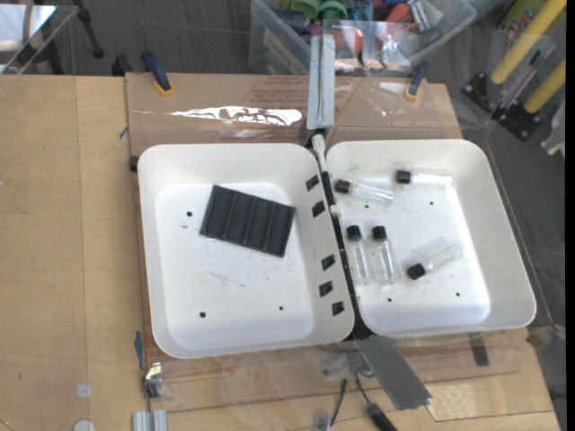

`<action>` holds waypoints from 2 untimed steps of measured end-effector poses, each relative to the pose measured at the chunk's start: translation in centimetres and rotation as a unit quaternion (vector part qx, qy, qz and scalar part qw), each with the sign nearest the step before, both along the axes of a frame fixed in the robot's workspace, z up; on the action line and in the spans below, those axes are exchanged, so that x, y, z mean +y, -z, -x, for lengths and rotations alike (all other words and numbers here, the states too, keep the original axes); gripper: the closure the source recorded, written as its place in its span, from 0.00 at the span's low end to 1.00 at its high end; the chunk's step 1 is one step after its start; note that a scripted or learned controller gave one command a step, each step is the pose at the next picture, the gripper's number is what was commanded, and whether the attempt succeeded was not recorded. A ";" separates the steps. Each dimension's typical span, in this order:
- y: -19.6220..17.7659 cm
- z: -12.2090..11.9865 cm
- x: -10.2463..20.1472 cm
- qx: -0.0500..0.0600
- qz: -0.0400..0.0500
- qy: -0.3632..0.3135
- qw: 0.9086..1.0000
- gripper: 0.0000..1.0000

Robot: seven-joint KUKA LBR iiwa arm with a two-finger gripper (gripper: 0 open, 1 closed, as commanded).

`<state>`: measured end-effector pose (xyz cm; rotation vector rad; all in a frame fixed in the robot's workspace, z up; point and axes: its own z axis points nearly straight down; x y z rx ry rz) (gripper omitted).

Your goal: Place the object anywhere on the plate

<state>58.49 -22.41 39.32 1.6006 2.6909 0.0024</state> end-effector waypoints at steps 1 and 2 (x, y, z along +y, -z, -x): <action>0.0 0.0 0.0 0.000 0.000 0.000 1.000 0.00; -1.1 -0.1 0.0 -0.003 0.001 0.000 1.000 1.00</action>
